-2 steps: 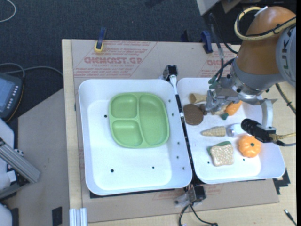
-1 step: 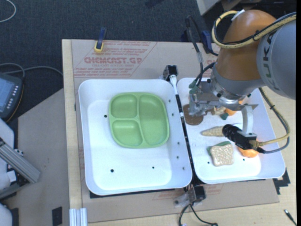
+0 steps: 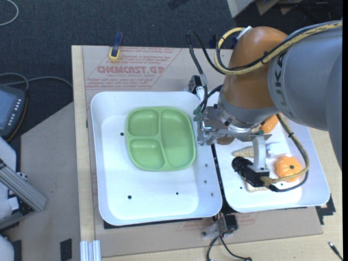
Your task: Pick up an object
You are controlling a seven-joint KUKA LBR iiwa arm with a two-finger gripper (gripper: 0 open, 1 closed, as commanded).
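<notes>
1. Camera view: the arm (image 3: 304,75) comes in over the right bin (image 3: 314,193), and the gripper (image 3: 210,128) sits low at that bin's inner edge, right by the seam between the two bins. The wrist covers it, so I can't tell if it's open or closed, and nothing shows as held.
2. Nearest pickable stuff: a small orange pumpkin-looking thing (image 3: 286,166) lies in the same bin, off to the picture-right of the gripper and a bit nearer the camera. Another orange piece (image 3: 269,124) peeks out from behind the wrist on that same side.
3. On the gripper's other side, just beside it, a green divided plate (image 3: 161,138) lies flat in the left bin (image 3: 103,162).
</notes>
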